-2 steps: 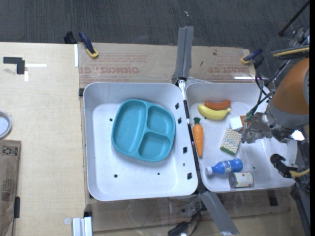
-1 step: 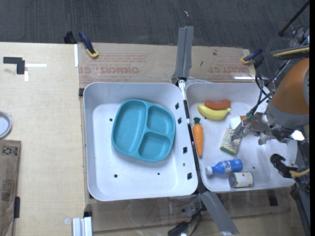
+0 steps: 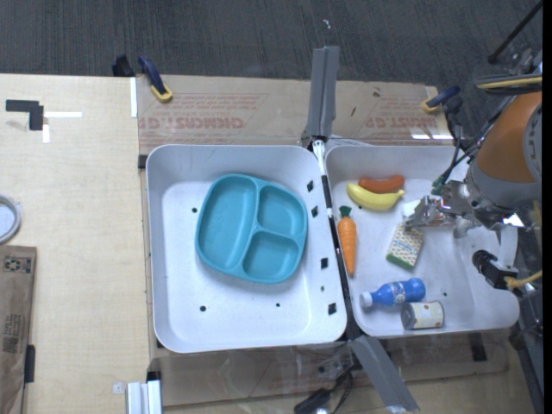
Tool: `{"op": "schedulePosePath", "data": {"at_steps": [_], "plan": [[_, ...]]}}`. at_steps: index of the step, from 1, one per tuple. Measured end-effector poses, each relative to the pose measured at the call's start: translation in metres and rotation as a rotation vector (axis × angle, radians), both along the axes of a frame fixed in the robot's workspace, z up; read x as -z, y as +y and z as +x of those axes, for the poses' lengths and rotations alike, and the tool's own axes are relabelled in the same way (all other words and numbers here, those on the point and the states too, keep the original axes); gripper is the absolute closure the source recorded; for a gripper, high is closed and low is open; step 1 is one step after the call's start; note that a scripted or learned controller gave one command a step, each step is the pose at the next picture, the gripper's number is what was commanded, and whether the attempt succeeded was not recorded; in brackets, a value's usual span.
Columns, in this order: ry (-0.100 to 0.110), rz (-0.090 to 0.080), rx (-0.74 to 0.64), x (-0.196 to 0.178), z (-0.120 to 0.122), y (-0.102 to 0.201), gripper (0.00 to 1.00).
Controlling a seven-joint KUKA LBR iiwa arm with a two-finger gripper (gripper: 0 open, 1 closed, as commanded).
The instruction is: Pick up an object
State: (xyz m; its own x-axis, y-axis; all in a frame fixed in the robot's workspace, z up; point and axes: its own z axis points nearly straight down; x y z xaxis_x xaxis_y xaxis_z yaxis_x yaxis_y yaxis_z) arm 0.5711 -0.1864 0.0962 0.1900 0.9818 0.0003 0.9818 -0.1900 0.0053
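The right bin (image 3: pixel 483 317) holds several objects. A yellow banana (image 3: pixel 375 198) lies at the back with an orange-red piece (image 3: pixel 381 183) just behind it. An orange carrot (image 3: pixel 347 240) lies along the bin's left wall. A small green patterned packet (image 3: pixel 405 247) sits in the middle. A blue bottle (image 3: pixel 394 293) and a small can (image 3: pixel 423 315) lie near the front wall. My gripper (image 3: pixel 425 214) reaches in from the right and hovers just above and right of the packet, close to the banana's end. Nothing is seen hanging from it.
The left bin (image 3: pixel 172 300) holds a blue divided plate (image 3: pixel 253 228). A grey divider bar (image 3: pixel 324 93) stands between the bins at the back. Cables and the arm's body (image 3: pixel 509 162) crowd the right bin's right side. A tape roll (image 3: pixel 5 221) lies on the bench at far left.
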Motion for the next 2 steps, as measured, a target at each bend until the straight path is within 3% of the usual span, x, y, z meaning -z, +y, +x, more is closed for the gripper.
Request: {"op": "schedulePosePath", "data": {"at_steps": [1,2], "plan": [[-0.003,0.0,-0.005,-0.0104,0.0017,0.0012,1.0],[-0.003,0.0,-0.005,-0.0103,0.0016,0.0012,0.0]]}}
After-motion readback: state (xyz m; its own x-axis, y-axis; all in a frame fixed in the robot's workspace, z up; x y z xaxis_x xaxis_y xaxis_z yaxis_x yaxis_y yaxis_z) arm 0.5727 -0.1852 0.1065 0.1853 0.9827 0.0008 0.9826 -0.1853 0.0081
